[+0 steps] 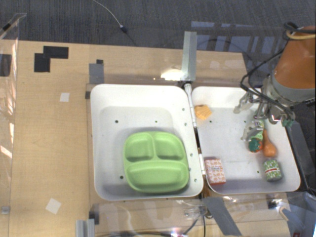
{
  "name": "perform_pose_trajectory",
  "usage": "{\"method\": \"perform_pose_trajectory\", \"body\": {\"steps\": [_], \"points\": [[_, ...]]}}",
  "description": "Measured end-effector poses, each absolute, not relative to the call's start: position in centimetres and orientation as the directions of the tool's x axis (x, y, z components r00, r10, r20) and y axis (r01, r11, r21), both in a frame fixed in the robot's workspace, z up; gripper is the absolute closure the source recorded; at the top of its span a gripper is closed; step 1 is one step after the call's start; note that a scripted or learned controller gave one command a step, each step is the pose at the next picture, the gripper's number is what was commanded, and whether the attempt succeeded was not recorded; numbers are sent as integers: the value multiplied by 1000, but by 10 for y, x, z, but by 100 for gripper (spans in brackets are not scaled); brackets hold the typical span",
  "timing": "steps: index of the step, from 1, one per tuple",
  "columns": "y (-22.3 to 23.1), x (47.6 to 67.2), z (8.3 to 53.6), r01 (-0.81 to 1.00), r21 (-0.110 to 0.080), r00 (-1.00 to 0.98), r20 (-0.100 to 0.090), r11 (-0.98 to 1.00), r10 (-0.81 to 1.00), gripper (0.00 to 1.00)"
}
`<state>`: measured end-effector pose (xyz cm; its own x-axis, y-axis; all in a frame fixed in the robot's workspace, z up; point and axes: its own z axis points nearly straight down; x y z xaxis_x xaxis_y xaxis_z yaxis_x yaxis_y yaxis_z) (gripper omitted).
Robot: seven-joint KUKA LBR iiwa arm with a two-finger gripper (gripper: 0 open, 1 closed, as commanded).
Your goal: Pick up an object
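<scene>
A wooden bench (49,147) carries two shallow white bins set side by side, their inner rims touching along the middle of the frame. The left bin (106,132) holds a green divided plate (156,161), lying flat in its lower half with two small compartments above one wide one.

The right bin (227,137) holds several small things. A yellow-orange block (202,112) lies in its upper left corner, close to the shared rim. A red and white patterned box (215,171) sits at the lower left edge of this bin. A small can with a green and red label (272,170) lies near the lower right corner. Between them, toward the right side, a green round object (255,144) lies touching an orange carrot-like piece (269,147).

The grey arm with its orange band (295,58) comes in from the upper right of the frame. Its pincer (256,130) hangs low over the right bin, directly above the green round object and just beside the orange piece. Whether the pincer is open or closed cannot be told, since its metal parts blur together from this angle, and nothing is clearly seen between them.
</scene>
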<state>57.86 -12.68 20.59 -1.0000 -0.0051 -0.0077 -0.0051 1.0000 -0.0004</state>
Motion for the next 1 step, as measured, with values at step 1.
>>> {"method": "perform_pose_trajectory", "body": {"steps": [1], "points": [[-147, 594, 99, 401, 3, -916, -13, 916, 401, 0]]}}
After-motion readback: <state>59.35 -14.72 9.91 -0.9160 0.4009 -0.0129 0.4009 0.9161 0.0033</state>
